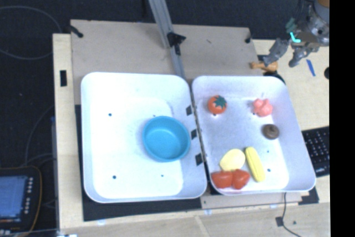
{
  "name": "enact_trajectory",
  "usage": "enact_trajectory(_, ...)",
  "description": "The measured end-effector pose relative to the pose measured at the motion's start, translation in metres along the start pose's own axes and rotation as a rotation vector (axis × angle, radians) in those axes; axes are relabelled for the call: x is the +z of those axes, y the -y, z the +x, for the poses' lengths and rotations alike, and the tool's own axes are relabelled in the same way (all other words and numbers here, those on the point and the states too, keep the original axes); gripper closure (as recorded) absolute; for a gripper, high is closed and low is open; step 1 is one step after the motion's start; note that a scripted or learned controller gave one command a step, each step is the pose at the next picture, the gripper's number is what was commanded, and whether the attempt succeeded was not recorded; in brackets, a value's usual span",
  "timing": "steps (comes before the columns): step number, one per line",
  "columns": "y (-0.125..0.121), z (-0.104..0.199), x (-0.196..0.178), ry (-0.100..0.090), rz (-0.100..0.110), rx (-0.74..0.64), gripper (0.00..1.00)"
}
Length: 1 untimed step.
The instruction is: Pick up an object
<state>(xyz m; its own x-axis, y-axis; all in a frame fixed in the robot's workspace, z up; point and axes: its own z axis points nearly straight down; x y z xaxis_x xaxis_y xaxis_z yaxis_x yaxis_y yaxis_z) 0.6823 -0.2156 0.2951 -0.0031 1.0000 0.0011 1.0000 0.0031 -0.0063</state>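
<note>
The right bin (277,91) holds a red tomato with a green top (217,104), a pink toy (262,107), a small brown round piece (270,131), a yellow lemon-like lump (233,159), a yellow corn cob (254,164) and a red pepper (231,179). My gripper (283,60) hangs above the bench just past the right bin's far right corner. It is open, with nothing between its fingers. The pink toy is the nearest bin object, below and to its left.
A blue bowl (165,137) sits in the left bin (111,97). A small orange-tan item (259,66) lies on the bench beside the left finger. A grey slanted pole (158,3) rises behind the bins. A keyboard (316,147) lies at the right.
</note>
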Motion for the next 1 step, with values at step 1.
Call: enact_trajectory(1, -0.0012, -0.0001, -0.0057, 0.002, -0.009, -0.001, 0.0)
